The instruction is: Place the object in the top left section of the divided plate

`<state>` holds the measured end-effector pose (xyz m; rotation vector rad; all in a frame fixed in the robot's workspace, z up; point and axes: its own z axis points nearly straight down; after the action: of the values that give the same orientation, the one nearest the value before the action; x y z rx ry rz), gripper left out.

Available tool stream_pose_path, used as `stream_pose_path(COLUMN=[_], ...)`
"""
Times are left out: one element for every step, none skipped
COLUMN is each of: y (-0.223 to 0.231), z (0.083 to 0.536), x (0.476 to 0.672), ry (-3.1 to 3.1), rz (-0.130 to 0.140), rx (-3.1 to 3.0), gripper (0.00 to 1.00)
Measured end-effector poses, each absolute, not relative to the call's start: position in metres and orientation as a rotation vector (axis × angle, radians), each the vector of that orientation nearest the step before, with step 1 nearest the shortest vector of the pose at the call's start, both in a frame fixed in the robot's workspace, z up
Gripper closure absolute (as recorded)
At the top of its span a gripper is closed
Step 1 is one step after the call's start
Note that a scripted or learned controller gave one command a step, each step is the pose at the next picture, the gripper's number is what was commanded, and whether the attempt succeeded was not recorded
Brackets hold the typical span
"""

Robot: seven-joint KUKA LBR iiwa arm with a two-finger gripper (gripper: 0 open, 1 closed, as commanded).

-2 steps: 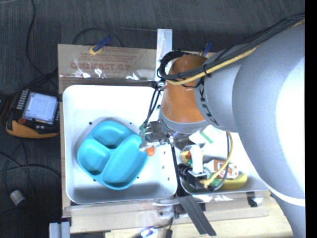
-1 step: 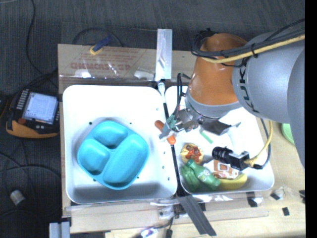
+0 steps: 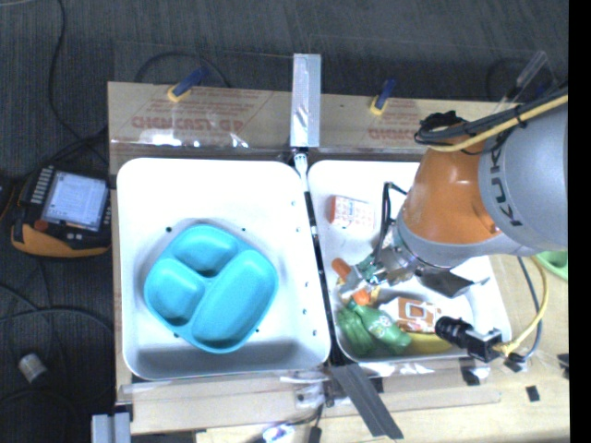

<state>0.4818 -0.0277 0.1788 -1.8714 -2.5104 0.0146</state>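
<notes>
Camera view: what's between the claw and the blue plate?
In the camera view, between the claw and the plate lie bare bin floor and the wall where the bins meet.

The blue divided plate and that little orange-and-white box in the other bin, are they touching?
Apart. The camera view shows the blue divided plate in the left bin and the orange-and-white box in the right bin, with both bins' walls between them.

The divided plate (image 3: 211, 286) looks like smooth, glossy turquoise plastic, lying in a white bin (image 3: 138, 192) of matt plastic. The table (image 3: 222, 113) shows brown cardboard, and the arm (image 3: 480, 201) has satin grey casing with a glossy orange band.
</notes>
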Motion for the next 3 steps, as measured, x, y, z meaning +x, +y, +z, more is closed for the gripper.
stream_pose_path(y=[0.051, 0.156, 0.143], z=[0.179, 0.096, 0.093], x=[0.482, 0.497, 0.492], ry=[-2.396, -2.385, -2.543], rz=[0.017, -0.015, -0.035], rx=[-2.017, -2.057, -1.869], gripper=[1.00, 1.00, 1.00])
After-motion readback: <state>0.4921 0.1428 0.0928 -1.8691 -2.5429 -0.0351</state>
